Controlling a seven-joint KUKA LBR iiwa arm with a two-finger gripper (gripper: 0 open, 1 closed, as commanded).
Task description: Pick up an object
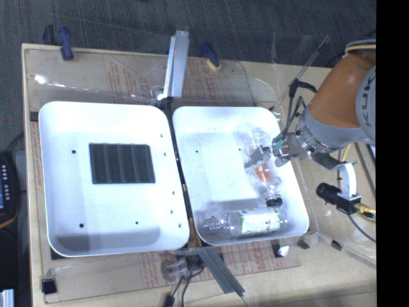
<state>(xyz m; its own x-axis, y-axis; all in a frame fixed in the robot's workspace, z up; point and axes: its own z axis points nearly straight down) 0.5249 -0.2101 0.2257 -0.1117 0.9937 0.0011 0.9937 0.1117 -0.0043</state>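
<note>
Bench with two white bins, arm entering from the right of the frame.
Left bin (57, 171): one dark ribbed rectangular panel (121, 163), lying flat at its centre. Right bin (204, 171): clear plastic bottle with white label (246, 224) on its side along the lower edge; second clear bottle with orange content (262, 165) toward the right wall. Gripper (273, 151): at the upper end of the second bottle; jaw state cannot be told.

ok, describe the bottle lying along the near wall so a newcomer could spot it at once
Start at the right-hand shallow white bin, on the arm's side of the bench. Along its near wall lies a clear plastic bottle with a pale label, on its side. The other clear bottle with an orange spot lies farther up, by the end effector.
</note>
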